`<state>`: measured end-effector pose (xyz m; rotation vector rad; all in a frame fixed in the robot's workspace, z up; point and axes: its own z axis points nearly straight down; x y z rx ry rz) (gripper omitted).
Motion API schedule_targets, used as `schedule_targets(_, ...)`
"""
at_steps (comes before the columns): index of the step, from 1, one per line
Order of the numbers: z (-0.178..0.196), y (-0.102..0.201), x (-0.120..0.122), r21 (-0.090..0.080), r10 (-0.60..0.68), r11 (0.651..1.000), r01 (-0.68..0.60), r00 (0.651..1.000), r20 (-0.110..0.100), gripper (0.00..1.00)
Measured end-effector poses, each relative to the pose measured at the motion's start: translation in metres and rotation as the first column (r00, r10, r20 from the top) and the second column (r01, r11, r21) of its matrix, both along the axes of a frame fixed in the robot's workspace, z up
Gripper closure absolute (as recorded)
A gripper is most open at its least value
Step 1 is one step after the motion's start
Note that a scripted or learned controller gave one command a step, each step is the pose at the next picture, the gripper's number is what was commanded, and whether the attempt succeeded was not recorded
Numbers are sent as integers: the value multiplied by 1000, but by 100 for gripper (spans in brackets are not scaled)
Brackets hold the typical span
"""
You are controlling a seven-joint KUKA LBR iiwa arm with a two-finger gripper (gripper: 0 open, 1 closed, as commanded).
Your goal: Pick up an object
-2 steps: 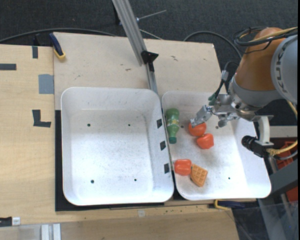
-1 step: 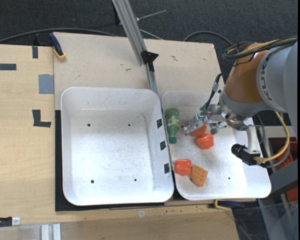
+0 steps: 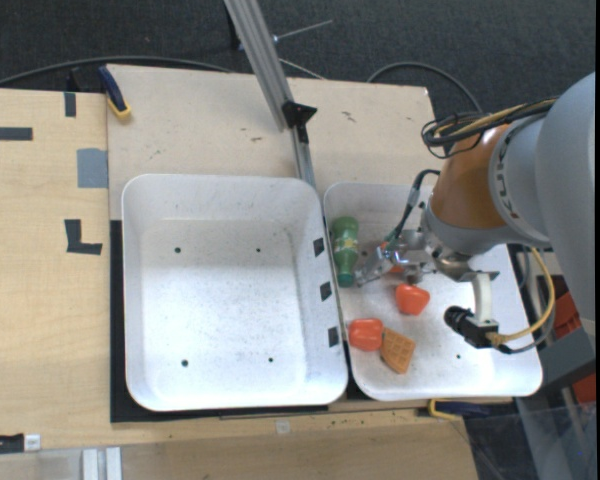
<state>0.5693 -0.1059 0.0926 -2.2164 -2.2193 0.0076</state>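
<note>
I see the gripper [image 3: 375, 265] low in the right bin [image 3: 515, 368], just beside the green bottle [image 3: 344, 247] at that bin's left wall. The bottle lies with its long axis running from the far edge toward the near edge, cap end nearer; the gripper sits at its right flank, near the cap end. I cannot tell whether it is parted or closed, or whether anything is caught in it; the metal parts blur together there. A red piece [image 3: 412, 298] lies just right of the gripper. An orange piece [image 3: 366, 333] and a tan cracker [image 3: 398, 350] touch near the bin's near-left corner. My judgement: the bottle is the nearest candidate, approached from its right side.
</note>
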Motion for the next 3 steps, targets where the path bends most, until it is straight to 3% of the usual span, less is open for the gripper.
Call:
schedule_targets(1,13,0,1,0,1,1000,-1,1000,3,100)
schedule_targets(3,111,0,-10,-1,0,1000,0,1000,10,100)
